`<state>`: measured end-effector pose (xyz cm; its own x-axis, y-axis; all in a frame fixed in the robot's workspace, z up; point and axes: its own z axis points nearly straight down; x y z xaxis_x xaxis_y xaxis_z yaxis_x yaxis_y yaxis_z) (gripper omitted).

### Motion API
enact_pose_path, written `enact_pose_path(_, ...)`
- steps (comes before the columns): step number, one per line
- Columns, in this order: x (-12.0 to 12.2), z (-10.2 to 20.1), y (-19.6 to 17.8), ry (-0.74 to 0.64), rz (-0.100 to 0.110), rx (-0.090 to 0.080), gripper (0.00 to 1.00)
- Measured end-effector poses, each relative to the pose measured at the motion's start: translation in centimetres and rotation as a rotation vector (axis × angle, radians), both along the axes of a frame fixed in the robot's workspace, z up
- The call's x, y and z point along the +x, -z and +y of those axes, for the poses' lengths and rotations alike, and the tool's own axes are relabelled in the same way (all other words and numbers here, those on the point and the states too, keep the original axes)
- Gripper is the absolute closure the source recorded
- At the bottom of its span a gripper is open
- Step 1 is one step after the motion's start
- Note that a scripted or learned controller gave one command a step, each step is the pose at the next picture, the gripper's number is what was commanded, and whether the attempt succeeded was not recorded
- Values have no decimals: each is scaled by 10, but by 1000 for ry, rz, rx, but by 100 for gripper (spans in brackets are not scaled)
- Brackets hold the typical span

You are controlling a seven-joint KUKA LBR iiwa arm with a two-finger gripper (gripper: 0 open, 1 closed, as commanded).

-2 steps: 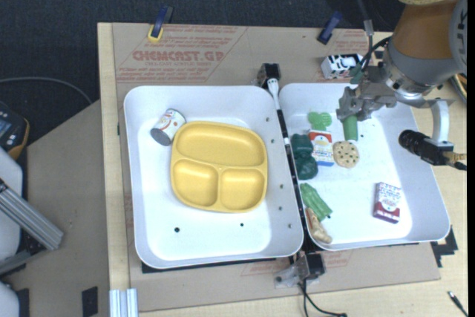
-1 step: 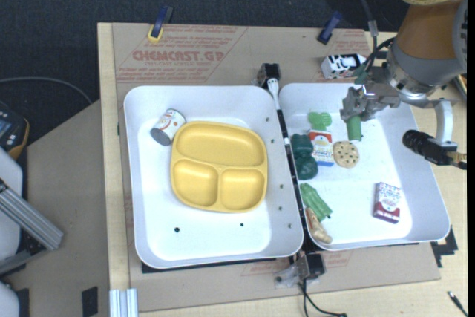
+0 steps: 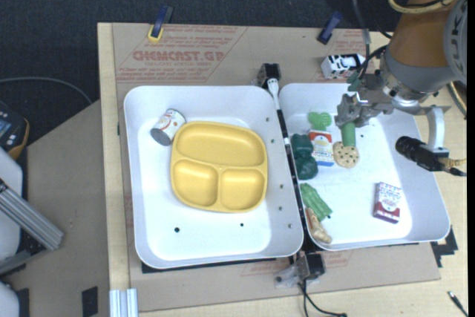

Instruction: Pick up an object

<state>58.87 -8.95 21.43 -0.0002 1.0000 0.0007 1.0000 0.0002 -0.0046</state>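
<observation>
My gripper (image 3: 349, 117) hangs over the upper middle of the right bin (image 3: 415, 234). Directly under it is a yellowish-green stick (image 3: 346, 134), and below that a round speckled cookie (image 3: 345, 154). I cannot tell whether either touches the gripper. To the gripper's left lie a light green piece (image 3: 320, 119), a small red and white carton (image 3: 321, 147) and a dark green lump (image 3: 303, 158). A red and white packet (image 3: 387, 202) lies near the bin's lower right. A green leafy piece (image 3: 315, 200) and a tan piece (image 3: 320, 228) sit by the lower left wall.
The left bin (image 3: 148, 234) holds a yellow divided plate (image 3: 219, 165) and a small tipped can (image 3: 168, 126) at its upper left. A black cylinder (image 3: 418, 151) juts from the arm over the right bin's right side. A black and white item (image 3: 340, 64) sits behind the right bin.
</observation>
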Motion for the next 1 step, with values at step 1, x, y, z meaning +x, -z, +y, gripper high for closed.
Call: enact_pose_path(1, 6, 1, -2, 0, -7, -2, 100)
